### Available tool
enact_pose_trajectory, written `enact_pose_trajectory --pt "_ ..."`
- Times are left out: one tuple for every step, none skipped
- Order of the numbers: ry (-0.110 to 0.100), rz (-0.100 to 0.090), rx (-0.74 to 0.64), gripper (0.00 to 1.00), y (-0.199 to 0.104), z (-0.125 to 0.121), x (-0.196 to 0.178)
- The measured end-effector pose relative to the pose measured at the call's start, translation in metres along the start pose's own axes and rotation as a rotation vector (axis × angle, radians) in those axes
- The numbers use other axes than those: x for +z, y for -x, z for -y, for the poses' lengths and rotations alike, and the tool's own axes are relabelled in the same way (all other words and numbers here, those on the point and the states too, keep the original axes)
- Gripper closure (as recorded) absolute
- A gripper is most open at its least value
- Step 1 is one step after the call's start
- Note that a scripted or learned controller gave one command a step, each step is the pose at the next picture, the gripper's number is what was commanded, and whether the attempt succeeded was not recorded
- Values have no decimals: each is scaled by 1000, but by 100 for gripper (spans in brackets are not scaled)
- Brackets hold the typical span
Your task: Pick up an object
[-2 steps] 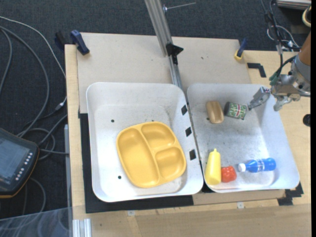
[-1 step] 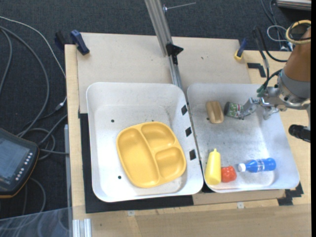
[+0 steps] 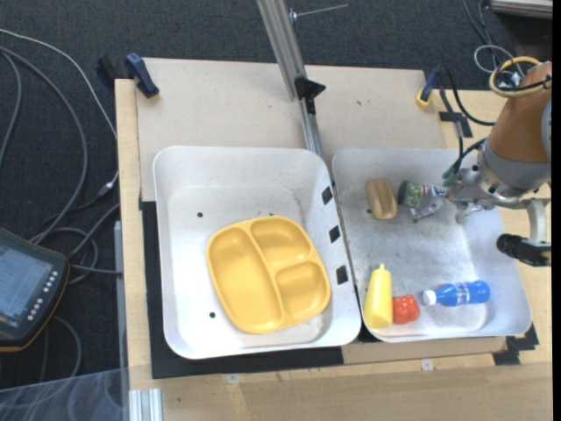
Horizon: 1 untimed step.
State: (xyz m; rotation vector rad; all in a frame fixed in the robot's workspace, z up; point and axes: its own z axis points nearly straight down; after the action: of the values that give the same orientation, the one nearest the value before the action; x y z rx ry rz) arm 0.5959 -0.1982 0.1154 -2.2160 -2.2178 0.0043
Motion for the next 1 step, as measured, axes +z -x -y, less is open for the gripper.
enact_pose_trajectory --pt "8 2 0 100 0 -2 -15"
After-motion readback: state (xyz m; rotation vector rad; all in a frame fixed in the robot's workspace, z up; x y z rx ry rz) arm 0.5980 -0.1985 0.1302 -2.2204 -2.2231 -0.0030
